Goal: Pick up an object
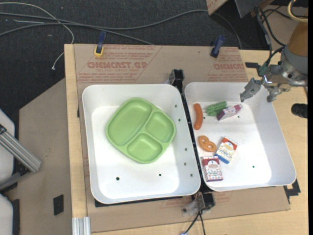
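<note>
- Camera view, the bins: the left bin point(98, 180) bears a green divided plate point(141, 129); the right bin point(274, 146) holds the loose things, all in its left half.
- Camera view, candidates for the pick: a sausage point(197, 116) lies near the inner wall; just right of it a green packet point(215, 107) touches a purple-and-white packet point(229, 112); lower down sit a pretzel point(206, 143), a blue-and-orange carton point(226, 150) and a red-edged card box point(211, 168), close together.
- Camera view, the arm: the gripper point(259, 89) hangs over the right bin's upper right corner, its two fingers spread apart with nothing between them; it is near the purple-and-white packet but not touching it.
- Risks, as I judge them: the two packets touch, so a descent there may nudge one and close on neither; the flat card box and carton offer little edge, so the fingers may slide off; a descent beside the wall may strike the rim.
</note>
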Tool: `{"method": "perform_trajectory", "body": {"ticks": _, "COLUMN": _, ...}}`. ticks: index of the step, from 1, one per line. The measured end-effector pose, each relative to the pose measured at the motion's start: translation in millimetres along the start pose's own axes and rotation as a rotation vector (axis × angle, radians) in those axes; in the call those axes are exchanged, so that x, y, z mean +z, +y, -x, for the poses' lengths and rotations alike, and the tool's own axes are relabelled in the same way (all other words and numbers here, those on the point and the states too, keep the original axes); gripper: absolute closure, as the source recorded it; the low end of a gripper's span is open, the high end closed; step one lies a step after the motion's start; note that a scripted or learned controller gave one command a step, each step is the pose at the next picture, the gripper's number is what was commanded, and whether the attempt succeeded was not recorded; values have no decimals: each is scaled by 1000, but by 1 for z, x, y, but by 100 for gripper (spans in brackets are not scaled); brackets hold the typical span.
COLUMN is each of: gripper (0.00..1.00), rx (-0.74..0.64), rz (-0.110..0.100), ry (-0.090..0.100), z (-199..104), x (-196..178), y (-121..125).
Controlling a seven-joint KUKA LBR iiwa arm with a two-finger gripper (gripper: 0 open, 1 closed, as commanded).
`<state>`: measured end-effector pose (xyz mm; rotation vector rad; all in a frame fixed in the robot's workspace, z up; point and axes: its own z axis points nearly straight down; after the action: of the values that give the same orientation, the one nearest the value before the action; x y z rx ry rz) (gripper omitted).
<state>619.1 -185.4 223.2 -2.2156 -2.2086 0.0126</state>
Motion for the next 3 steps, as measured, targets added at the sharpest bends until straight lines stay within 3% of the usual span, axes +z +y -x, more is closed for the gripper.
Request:
{"method": "perform_trajectory", "body": {"ticks": 1, "gripper": 0, "rx": -4, "rz": 15, "ry": -3, "z": -1, "x": -9, "y": 3}}
{"method": "perform_trajectory", "body": {"ticks": 3, "gripper": 0, "rx": -4, "rz": 10, "ry": -2, "z": -12, "x": 81, "y": -1}}
